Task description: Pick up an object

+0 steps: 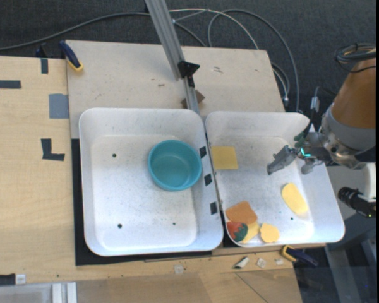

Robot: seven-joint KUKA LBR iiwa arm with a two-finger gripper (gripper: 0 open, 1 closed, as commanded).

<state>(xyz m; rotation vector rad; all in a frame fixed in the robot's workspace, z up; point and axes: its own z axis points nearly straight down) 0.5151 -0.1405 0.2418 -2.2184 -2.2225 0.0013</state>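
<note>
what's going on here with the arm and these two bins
A KUKA arm reaches in over the right bin, its gripper above the bin floor with nothing between its fingers. Nearby lie a yellow oval piece, a yellow square and an orange piece. A teal bowl sits in the left bin.

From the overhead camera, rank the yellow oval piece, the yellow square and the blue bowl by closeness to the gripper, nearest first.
Measured from the gripper over the right bin:
1. Yellow oval piece, just below it in the right bin.
2. Yellow square, at that bin's left wall.
3. Blue bowl, in the left bin.
</note>
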